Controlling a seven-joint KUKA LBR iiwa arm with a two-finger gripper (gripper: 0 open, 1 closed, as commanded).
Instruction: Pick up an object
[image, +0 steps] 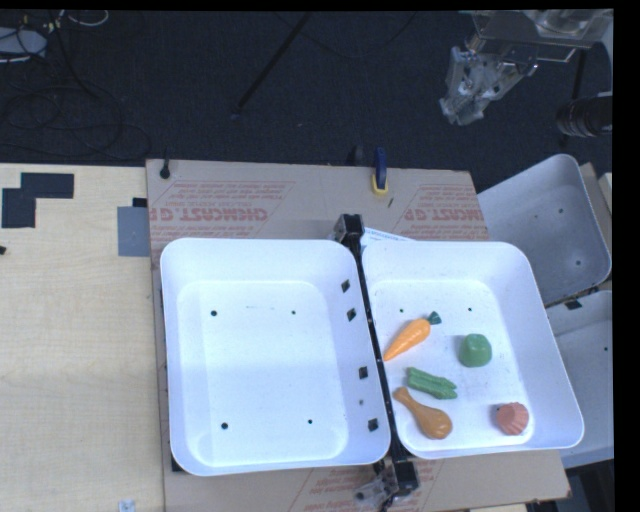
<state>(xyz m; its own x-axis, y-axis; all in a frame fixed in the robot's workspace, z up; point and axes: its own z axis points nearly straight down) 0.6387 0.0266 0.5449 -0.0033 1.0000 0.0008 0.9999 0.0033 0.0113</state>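
Bench (70, 330) — cardboard sheet (300, 205), two bins (255, 260)
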